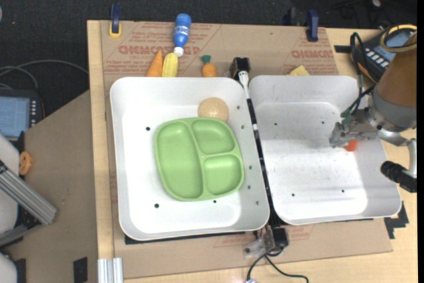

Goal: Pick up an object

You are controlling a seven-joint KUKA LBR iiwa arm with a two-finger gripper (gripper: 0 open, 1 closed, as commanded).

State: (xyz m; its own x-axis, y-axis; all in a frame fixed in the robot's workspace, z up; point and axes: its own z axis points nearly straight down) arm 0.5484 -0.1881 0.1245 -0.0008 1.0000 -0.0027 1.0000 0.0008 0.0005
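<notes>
Camera view, looking down at a slant: arm [397, 93] comes in from the right edge, grey w/ orange band, wrist over the right bin [311, 209]. Gripper [344, 136] sits low over that bin's right-centre; can't tell how it's set, too small and blurred. A small red-orange object [351, 146] shows right at the tip, touching or just under it; can't tell if it's actually held or just lying on the bin floor. Left bin [132, 109] holds a green divided plate [199, 159], three compartments, lying flat near centre. A tan round ball [213, 108] sits just beyond the plate's far edge, touching or nearly so. On the bench behind the left bin: blue-and-white bottle [181, 33], corn cob [170, 65], orange carrot-like piece [155, 65], and a smaller carrot [209, 67] near the gap btw the bins.
</notes>
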